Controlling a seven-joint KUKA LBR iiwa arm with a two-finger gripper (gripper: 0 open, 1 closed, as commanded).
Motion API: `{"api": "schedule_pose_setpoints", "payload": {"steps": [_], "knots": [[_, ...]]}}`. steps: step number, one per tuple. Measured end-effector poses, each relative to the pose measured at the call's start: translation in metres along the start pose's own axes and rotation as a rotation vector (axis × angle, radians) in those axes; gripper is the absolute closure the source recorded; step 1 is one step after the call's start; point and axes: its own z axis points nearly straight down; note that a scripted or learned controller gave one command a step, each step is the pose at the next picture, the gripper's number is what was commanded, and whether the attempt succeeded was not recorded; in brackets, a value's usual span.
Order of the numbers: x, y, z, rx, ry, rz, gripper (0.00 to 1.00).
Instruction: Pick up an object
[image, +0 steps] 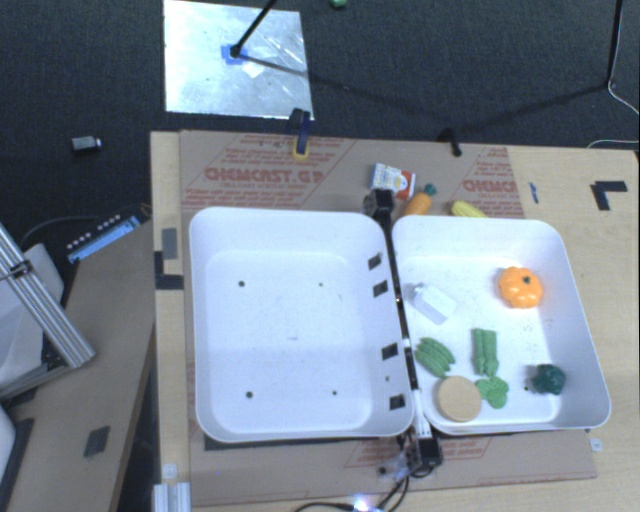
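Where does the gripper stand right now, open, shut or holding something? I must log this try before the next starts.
Gripper: cannot be told from the camera view. The orange pumpkin lies in the right bin, nothing gripping it.

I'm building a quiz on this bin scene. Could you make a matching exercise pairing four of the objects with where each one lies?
Things:
1. orange pumpkin
2. tan round disc
3. dark green piece
4. yellow piece

Places:
A. outside the bins, on the board just beyond the right bin's far rim
B. right bin, near front rim
C. right bin, far right area
D. right bin, front right corner

Pairs: 1-C, 2-B, 3-D, 4-A
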Motion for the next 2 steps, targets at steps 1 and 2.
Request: {"api": "schedule_pose_setpoints", "payload": {"steps": [1,2], "knots": [[0.014,-0.054,0.038,0.005,0.004,-0.001,1.0],[0.007,-0.17,0.029,-0.001,0.001,0.004,1.0]]}}
